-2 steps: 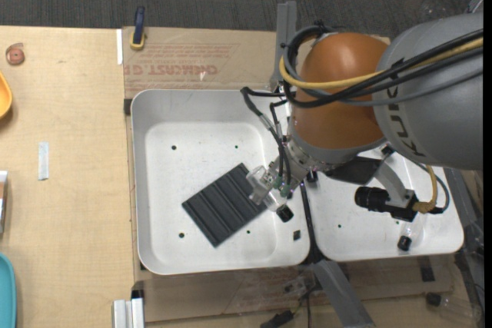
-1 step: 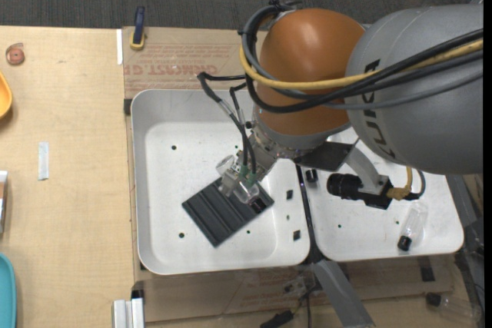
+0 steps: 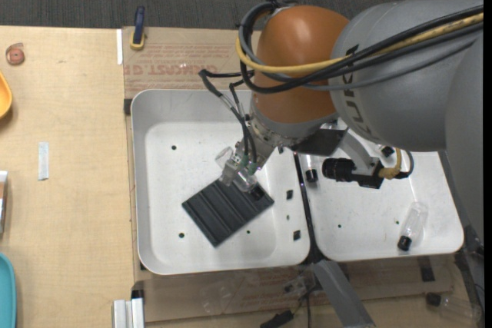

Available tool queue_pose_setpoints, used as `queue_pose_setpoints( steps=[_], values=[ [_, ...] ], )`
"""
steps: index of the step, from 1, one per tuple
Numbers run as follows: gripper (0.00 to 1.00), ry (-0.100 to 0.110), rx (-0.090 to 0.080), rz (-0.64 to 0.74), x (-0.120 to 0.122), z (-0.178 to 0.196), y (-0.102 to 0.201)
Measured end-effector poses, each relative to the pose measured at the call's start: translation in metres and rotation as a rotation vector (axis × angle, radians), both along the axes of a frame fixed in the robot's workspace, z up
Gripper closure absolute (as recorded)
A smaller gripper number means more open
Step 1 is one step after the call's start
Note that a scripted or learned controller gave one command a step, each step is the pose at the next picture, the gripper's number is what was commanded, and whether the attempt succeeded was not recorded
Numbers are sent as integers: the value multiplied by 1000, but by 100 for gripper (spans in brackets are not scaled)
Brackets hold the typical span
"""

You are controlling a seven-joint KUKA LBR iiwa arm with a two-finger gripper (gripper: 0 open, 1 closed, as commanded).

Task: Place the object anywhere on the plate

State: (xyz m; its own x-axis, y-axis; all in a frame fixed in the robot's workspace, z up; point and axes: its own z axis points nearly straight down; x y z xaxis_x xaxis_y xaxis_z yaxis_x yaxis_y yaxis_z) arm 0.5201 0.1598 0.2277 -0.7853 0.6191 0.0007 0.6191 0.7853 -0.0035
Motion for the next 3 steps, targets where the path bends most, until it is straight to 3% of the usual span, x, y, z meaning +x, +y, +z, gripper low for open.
queue_pose_setpoints(
  steps=[2, 3],
  values=[
    [100, 0, -2, -6, 2, 16, -3],
    [100, -4, 1, 128, -37, 89, -44]
  ],
)
